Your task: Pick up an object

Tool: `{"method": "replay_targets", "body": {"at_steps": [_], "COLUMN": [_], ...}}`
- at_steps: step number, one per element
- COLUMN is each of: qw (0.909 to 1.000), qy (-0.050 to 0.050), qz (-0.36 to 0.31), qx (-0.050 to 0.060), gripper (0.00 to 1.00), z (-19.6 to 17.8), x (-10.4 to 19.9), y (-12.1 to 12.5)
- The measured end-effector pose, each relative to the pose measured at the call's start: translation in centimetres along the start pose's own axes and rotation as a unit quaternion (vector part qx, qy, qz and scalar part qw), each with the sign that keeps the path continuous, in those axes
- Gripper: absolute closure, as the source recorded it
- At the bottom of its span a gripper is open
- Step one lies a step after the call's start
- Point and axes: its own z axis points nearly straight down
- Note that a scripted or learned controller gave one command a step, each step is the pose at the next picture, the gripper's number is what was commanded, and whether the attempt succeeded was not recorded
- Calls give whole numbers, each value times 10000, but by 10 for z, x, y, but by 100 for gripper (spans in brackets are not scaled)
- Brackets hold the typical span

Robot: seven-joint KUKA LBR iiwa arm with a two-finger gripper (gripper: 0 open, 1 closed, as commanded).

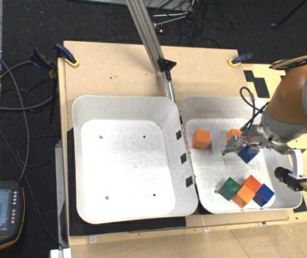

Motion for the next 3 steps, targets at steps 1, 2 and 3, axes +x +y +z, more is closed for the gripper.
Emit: {"method": "replay_targets", "body": {"at_steps": [1, 2, 3], "qw": [10000, 10000, 10000], "qy": [9, 27, 22], "qz": [1, -9, -20], "qx": [-24, 9, -1], "gripper": [100, 100, 100], "z": [-13, -73, -137], "x": [0, -4, -7], "y": [2, -4, 1]}}
